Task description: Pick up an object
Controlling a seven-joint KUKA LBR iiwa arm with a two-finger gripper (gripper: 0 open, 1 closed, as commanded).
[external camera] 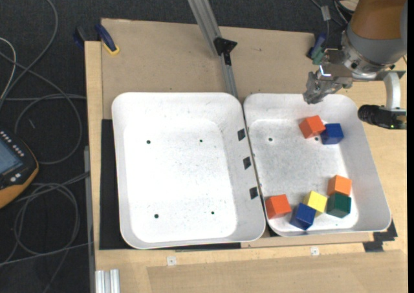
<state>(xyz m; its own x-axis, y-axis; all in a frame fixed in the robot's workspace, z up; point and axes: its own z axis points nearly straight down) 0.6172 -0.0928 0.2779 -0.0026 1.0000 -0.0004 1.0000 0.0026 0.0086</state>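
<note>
The left bin (pixel 174 169) sits beside the right bin (pixel 362 175), which carries an orange cube (pixel 279 206) at 7 o'clock, blue (pixel 302 215), yellow (pixel 317 201), green (pixel 338 206) and orange blocks at 5, and an orange cube (pixel 311 126) touching a blue one (pixel 332 133) at 1. The gripper (pixel 315 93) hovers at 12 over the rim; whether it is grasping cannot be told.

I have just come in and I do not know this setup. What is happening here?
A grey and orange robot arm reaches in over the right bin. Its hand hangs above the bin's far edge, near an orange cube and a blue cube. Five more cubes lie along the near edge. Nothing is picked up yet.
</note>
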